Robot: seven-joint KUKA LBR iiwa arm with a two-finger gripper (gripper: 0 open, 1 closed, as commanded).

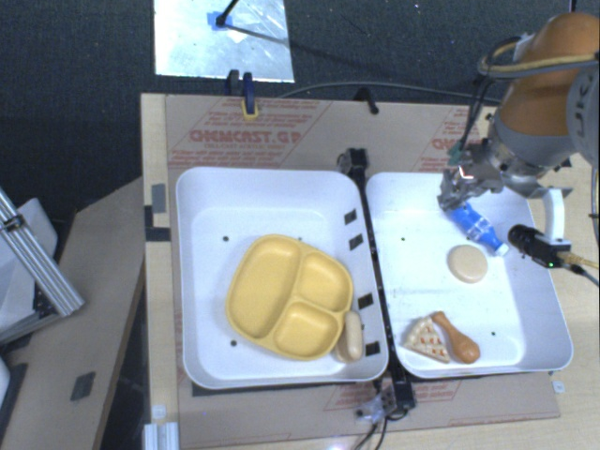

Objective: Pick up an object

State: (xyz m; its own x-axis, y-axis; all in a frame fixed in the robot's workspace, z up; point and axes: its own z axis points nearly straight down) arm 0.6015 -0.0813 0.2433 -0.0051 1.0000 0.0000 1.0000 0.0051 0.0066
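The right bin holds a blue bottle lying slanted near its back right. A round beige disc lies just in front of it. Near the front edge are a waffle-like wedge and a brown drumstick. My gripper hangs at the upper left end of the blue bottle, touching or nearly touching it. Whether the bottle is held cannot be made out. The left bin contains a yellow divided plate and a pale bread-like piece at the plate's right front.
A black strip with clips runs between the two bins. A shiny foil sheet lies behind the bench, with a blue and yellow clamp at its back edge. An aluminium rail stands at the left.
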